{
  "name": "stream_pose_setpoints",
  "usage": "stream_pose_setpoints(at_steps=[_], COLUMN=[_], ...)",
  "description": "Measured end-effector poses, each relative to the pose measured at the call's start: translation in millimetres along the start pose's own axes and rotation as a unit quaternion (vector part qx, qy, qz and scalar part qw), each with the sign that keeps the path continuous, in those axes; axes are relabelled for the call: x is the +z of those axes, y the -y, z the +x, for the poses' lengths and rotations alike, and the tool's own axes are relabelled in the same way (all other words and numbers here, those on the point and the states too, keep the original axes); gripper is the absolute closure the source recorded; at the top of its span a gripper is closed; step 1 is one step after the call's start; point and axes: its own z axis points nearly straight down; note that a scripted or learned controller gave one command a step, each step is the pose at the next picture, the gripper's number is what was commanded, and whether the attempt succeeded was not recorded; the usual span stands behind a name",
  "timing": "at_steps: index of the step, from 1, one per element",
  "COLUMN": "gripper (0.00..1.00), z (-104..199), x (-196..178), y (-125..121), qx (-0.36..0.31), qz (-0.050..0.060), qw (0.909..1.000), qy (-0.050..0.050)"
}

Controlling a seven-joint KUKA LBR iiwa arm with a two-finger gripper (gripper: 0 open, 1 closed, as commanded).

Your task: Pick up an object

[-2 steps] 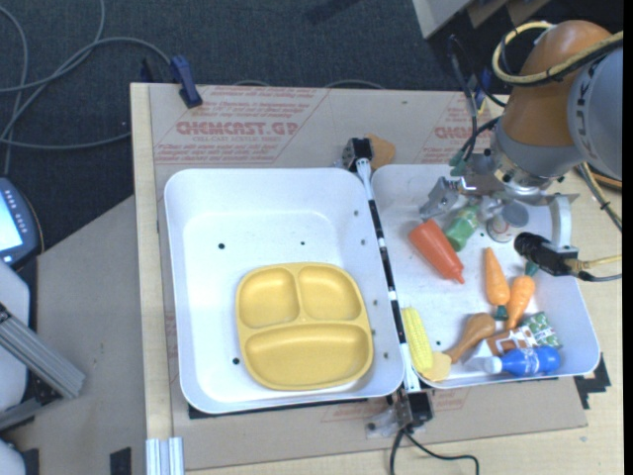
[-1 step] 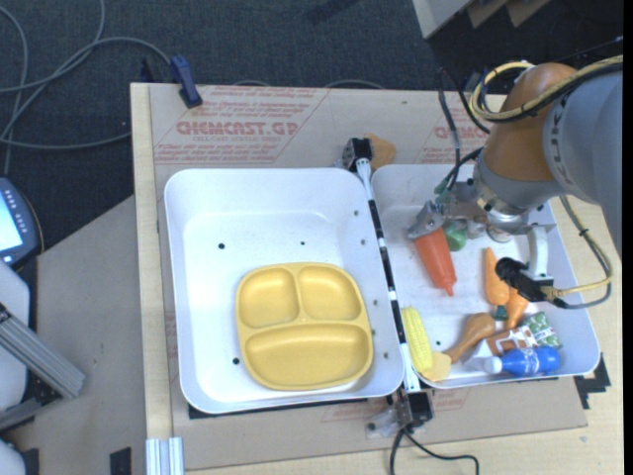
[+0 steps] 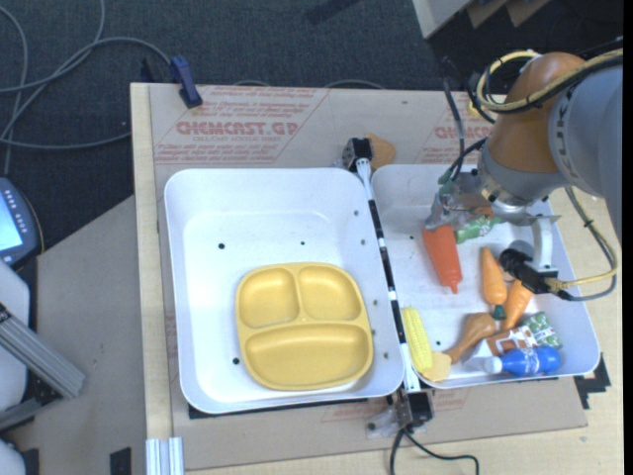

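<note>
Carrot (image 3: pixel 444 256) lies under our gripper (image 3: pixel 447 216) (finger state we cannot tell); we should centre before closing.

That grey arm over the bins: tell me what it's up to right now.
The arm is reaching into the right bin, its gripper down at the top end of an orange-red carrot-like toy. Whether it has a grip cannot be made out. More toy food lies nearby, including a corn cob. The left bin holds a yellow divided plate.
</note>
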Motion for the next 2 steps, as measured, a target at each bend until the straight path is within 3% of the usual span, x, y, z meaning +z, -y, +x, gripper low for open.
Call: stream_pose_setpoints(at_steps=[1, 2], gripper=[1.00, 0.00], z=[65.0, 61.5], x=[-70.7, -66.8], y=[43.8, 42.7], qx=[-0.003, 0.000], qz=[0.015, 0.016], qw=[0.9999, 0.9999], qy=[-0.006, -0.006])
